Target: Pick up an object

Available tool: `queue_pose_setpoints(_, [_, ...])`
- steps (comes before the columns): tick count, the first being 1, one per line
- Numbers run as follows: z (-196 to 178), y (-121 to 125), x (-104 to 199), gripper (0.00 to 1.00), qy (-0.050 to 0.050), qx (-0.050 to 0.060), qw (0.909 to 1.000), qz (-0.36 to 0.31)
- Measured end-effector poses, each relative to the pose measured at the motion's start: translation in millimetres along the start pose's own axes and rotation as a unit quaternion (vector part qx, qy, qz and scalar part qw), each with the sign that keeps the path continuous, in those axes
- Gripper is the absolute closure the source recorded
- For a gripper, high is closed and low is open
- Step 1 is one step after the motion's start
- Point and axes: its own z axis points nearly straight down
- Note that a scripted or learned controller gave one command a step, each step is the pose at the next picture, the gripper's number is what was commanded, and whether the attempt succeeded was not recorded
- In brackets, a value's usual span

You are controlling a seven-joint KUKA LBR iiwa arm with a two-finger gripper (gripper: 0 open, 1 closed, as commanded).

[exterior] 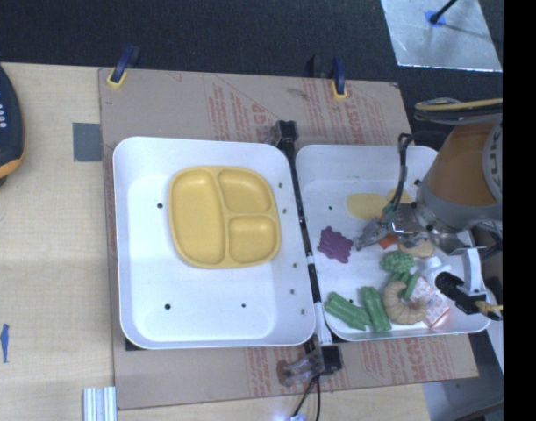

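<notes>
Overhead slanted view of the bench. The left bin (132,235) holds a yellow divided plate (224,216) lying toward its 12 o'clock half, three compartments facing up. The right bin (325,169) holds the loose objects: a purple piece (335,246) near its 9 o'clock side; a flat yellow piece (366,205) toward 12 o'clock, its right end covered by the arm; two green pods (359,310) side by side at about 6 o'clock; a tan ring-shaped item (399,303) just to the 3 o'clock side of the pods; and a green leafy item (396,262) above the ring, partly overlapped by the wrist hardware. A small white-and-red item at the ring's 4 o'clock is too blurred to identify.

The arm (460,169), with its orange band, enters from 3 o'clock and is cut off at the frame edge. The gripper (373,235) sits low over the middle of the right bin, between the yellow piece and the green leafy item, its grey metal tip pointing toward 9 o'clock at the purple piece. Whether anything lies between its tips cannot be told; the end-effector state is unresolved at this sharpness. A dark cable (403,169) loops over the bin's 12 o'clock part.
</notes>
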Motion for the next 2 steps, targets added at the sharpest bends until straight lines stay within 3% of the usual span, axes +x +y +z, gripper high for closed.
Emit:
queue_pose_setpoints(1, [-23, 91, -24, 0.00, 0.000, -0.005, 1.0000, 0.001])
queue_pose_setpoints(2, [-2, 30, 30, 0.00, 0.003, 0.004, 1.0000, -0.001])
